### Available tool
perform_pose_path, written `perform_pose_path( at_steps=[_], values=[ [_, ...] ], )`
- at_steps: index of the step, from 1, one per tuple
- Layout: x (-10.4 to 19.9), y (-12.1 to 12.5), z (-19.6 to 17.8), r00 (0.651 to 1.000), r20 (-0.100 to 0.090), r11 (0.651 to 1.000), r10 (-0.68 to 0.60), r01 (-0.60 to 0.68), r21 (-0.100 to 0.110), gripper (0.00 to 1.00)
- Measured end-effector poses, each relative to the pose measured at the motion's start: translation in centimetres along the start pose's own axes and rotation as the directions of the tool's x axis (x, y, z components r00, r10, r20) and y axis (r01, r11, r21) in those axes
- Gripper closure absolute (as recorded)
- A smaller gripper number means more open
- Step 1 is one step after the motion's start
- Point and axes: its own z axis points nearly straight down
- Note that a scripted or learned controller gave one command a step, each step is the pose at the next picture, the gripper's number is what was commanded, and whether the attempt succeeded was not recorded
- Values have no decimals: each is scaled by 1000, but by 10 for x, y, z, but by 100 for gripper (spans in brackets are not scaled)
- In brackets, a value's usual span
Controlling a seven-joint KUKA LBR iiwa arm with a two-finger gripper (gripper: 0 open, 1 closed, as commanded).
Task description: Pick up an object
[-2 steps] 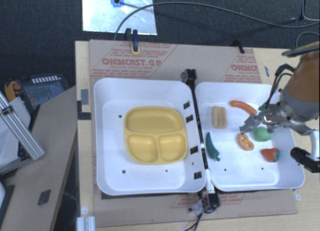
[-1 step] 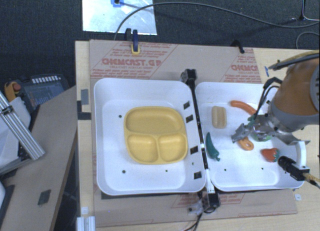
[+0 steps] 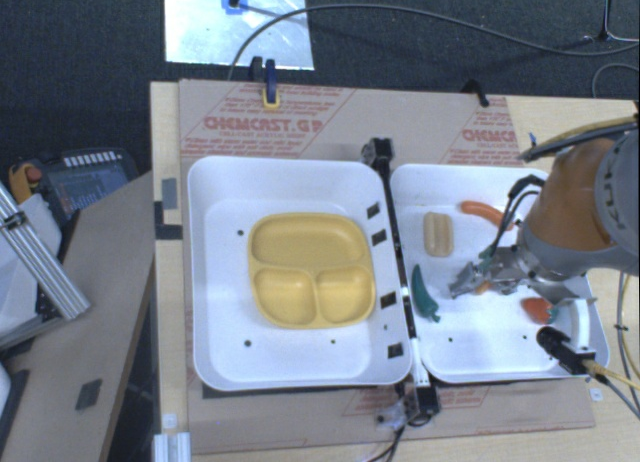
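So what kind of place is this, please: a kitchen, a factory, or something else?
Most likely a robotics lab test bench, not a kitchen. A grey arm with an orange band reaches over two white bins, which sit on a protective sheet printed CHEMCAST, and loose cables cross the dark floor.

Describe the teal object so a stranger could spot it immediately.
Look in the right white bin, along its left wall by the divider. The teal object lies there, below the beige block. It alone is dark green, slim and curved; its neighbours are beige or orange.
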Motion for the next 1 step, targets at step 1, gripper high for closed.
perform_pose_path(
  at_steps=[1],
  values=[
    [-1,1,-13,1000,2,1000,0,0,-5,100]
  ],
)
